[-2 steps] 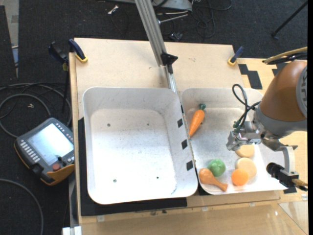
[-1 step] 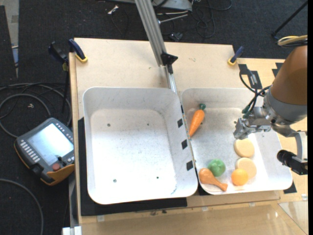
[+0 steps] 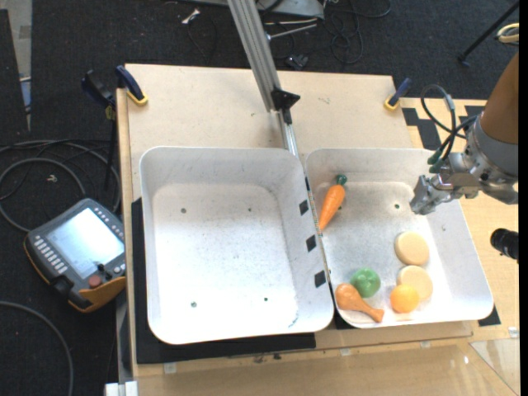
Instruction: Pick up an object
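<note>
Carrot [image 3: 331, 205] lies in the right bin [image 3: 462, 246], close against the wall it shares with the left bin [image 3: 165, 246], its green top pointing up toward the far side and its orange tip slanting down toward the near side. Well apart from it, at the near end of the same bin, sits a small cluster: a green ball [image 3: 365, 282], a tan drumstick-shaped toy [image 3: 357, 301] just below and beside the ball, an orange ball [image 3: 404, 299], and two pale round pieces, one [image 3: 412, 248] further up and one [image 3: 418, 282] touching the orange ball.

The arm [image 3: 503, 130] comes in from the right, grey with an orange section above the wrist. Its gripper [image 3: 424, 196] hangs over the upper right part of the right bin, near the far right wall, well apart from the carrot and above the pale round pieces. Nothing is visibly between its fingers; from this angle the tips are small and dark against the bin, so I cannot tell whether they are spread or pressed together.

Both bins rest on a light wooden bench [image 3: 206, 106]. A slanted metal bar [image 3: 254, 40] runs down from the top to the seam between the bins. On the dark floor to the left lies a handheld control pad [image 3: 78, 254] with a lit screen.
</note>
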Controlling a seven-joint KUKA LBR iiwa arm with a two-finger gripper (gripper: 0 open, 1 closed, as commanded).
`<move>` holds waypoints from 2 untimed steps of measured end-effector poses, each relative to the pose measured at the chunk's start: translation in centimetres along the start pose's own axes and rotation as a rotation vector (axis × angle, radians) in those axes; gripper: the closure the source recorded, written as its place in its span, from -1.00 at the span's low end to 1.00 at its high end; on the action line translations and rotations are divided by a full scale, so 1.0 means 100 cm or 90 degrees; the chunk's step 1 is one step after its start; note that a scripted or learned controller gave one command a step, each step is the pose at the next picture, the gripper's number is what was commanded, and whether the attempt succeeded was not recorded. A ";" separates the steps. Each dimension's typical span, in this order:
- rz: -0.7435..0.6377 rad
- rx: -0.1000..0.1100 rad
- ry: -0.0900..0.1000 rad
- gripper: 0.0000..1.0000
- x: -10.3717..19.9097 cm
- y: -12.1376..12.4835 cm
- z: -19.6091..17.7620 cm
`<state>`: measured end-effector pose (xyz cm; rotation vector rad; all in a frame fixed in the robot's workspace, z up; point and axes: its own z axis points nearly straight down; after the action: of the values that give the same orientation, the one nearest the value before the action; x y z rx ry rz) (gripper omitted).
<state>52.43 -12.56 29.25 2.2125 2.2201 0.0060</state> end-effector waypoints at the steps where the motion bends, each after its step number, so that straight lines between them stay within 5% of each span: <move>1: -0.002 0.003 0.002 1.00 0.051 0.022 0.000; 2: -0.002 0.006 0.002 1.00 0.092 0.039 0.021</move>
<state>56.29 -3.36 27.19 2.2155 2.2301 -0.0011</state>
